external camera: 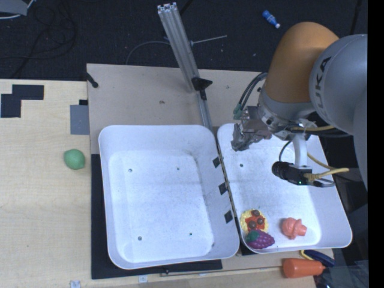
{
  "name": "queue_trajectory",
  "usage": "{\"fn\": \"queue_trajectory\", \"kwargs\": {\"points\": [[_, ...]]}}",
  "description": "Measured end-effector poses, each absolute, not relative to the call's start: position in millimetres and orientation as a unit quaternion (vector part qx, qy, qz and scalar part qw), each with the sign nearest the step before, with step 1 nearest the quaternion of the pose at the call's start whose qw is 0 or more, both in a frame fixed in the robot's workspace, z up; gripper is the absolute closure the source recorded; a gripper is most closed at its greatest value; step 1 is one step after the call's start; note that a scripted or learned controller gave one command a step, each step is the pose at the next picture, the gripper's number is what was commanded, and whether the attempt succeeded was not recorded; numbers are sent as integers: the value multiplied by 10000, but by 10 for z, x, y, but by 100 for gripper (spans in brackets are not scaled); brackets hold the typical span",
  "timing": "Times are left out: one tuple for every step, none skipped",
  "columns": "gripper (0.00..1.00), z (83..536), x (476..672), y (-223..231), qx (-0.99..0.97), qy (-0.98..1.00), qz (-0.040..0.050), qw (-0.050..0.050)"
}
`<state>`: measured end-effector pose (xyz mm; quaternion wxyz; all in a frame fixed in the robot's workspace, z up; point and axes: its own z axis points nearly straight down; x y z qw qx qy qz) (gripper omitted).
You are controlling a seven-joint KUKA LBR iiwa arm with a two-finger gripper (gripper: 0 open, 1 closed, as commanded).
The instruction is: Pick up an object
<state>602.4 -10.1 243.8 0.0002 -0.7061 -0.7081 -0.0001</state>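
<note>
My gripper (240, 141) hangs over the far left part of the right bin (273, 194), pointing down, with nothing seen between its fingers. At the near end of that bin lie a yellow toy with dark red spots (254, 220), a purple grape bunch (260, 240) touching it, and a pink-orange toy (293, 227) a little to the right. All three lie well in front of the gripper.
The left bin (159, 194) sits beside the right one, joined by black clips. A green ball (74, 159) rests on the bench to the left. An orange object (303, 267) lies outside the right bin's front edge. A metal rail (183, 47) slants up behind the bins.
</note>
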Motion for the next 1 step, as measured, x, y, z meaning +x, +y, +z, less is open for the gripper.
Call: {"fn": "queue_trajectory", "kwargs": {"points": [[100, 2480, 6049, 379, -7062, -7080, -1, 5]]}}
